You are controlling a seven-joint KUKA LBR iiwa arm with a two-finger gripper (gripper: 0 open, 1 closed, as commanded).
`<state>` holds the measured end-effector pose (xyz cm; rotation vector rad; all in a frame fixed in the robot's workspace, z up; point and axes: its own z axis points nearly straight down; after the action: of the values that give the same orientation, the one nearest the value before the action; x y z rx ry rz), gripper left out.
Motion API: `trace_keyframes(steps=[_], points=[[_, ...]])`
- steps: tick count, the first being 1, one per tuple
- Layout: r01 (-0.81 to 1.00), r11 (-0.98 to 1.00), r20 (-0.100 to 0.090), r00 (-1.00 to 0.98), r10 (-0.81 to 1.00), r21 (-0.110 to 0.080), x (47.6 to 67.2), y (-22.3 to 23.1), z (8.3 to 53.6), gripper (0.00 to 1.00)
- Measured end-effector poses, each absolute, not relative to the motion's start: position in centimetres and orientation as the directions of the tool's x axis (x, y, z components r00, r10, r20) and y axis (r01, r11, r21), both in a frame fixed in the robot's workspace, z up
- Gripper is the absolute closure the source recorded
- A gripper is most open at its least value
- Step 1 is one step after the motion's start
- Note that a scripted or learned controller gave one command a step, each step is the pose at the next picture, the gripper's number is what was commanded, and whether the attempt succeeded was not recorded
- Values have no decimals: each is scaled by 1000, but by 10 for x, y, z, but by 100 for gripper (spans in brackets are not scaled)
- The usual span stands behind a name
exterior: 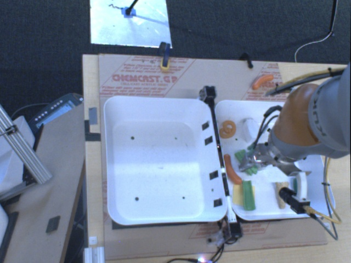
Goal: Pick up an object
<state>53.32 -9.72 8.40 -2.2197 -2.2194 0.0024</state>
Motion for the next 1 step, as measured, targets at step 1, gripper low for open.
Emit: trace_keyframes(steps=[1], points=[[1000,6,-1,-6,1000,9,573,-84,145,100]])
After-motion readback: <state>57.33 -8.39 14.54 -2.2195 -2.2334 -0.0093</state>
